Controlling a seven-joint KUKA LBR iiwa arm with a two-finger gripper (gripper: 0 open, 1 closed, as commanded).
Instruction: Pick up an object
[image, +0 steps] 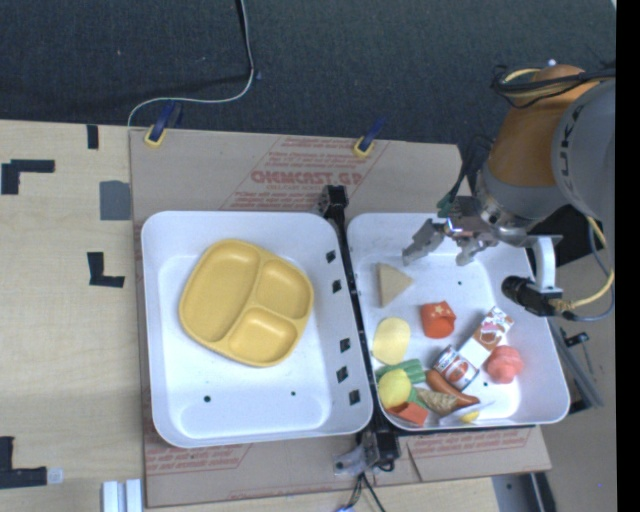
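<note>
The grey arm with its orange band reaches in from the right, and its two-finger gripper (443, 245) hangs over the upper part of the right shallow white bin (545, 405), its two dark fingers spread apart with nothing between them. Just below and left of the fingertips lies a pale yellow wedge-shaped block (393, 284), apart from them. Lower in the same bin sit a small red pepper-like piece (438, 319), a round yellow lemon-like toy (392, 340), a small red-and-white can (457, 367), a white-and-red carton (490, 328), and a pink rounded piece (503, 364) near the right wall. A cluster of yellow, green and orange toy food (415, 392) crowds the bin's lower left corner. The left shallow white bin (170, 400) holds a yellow plastic plate with three compartments (246, 300), tilted diagonally, well apart from the gripper.
</note>
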